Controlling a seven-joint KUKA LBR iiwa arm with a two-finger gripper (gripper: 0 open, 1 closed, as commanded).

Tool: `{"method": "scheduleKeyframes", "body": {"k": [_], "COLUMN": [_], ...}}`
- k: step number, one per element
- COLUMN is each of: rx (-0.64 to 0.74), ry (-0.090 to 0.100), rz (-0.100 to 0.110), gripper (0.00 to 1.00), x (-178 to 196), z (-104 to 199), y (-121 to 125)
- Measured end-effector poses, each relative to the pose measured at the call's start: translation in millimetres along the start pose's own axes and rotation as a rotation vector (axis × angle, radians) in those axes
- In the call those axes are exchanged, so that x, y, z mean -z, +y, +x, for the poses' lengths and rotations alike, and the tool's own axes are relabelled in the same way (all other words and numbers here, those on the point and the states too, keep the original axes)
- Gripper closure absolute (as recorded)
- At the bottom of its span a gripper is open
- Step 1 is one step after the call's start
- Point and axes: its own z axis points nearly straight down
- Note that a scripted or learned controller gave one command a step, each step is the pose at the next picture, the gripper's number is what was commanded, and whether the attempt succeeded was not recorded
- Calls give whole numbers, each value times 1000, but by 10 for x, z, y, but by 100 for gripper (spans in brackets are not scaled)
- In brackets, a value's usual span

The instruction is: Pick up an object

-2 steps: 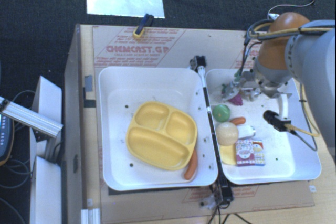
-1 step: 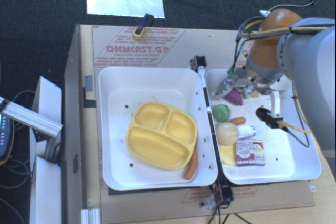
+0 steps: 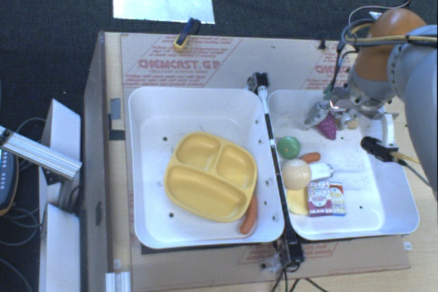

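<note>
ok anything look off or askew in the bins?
Mostly fine. The sausage lies off the yellow tray, wedged between it and the left bin wall. A purple item sits right at the gripper.

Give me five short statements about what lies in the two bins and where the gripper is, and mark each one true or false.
1. The yellow divided tray lies in the left bin. True.
2. The hot dog lies inside one of the tray's compartments. False: it lies on the bin floor by the tray's lower right edge.
3. The green ball sits in the right bin. True.
4. The gripper hovers over the left bin. False: it is over the right bin's far end, at a purple object.
5. The small printed box lies in the left bin. False: it lies in the right bin, near the cream ball.
</note>
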Motion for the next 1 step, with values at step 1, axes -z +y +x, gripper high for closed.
{"method": "scheduleKeyframes", "body": {"k": [1], "rx": [3], "ry": [-9], "rz": [-10], "gripper": [100], "x": [116], "z": [-26], "y": [12]}}
